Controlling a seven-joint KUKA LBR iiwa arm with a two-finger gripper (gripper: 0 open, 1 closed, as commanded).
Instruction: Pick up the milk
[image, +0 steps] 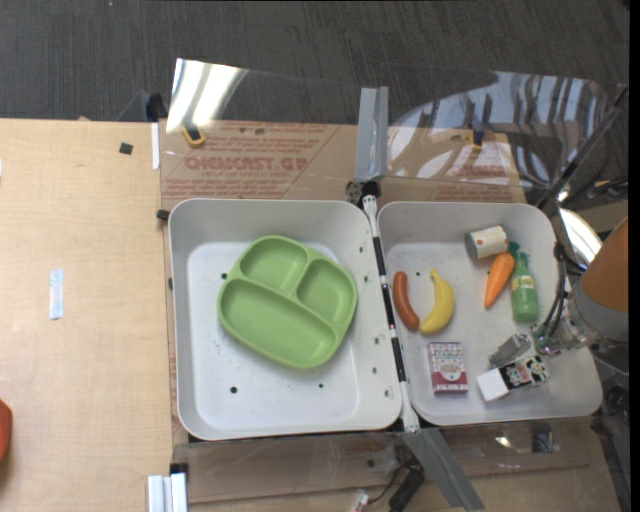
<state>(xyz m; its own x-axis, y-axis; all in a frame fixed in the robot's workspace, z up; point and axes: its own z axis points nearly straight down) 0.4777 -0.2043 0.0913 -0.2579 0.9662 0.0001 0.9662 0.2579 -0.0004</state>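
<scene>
Milk (512, 377) carton lay flat; looked light, stiff, a bit slick, so grab its long sides. Couldn't tell if the jaws (520, 348) were open.

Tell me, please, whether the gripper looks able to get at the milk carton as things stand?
Probably yes: the gripper sits right beside the milk carton lying in the right bin, with nothing between them.

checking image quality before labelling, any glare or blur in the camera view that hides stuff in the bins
Camera view: bright glare streaks sit on the clear panels behind the bins, not on the contents; lighting inside the right bin is even, with soft shadows; the gripper by the milk looks slightly soft; the green plate is sharp.
</scene>
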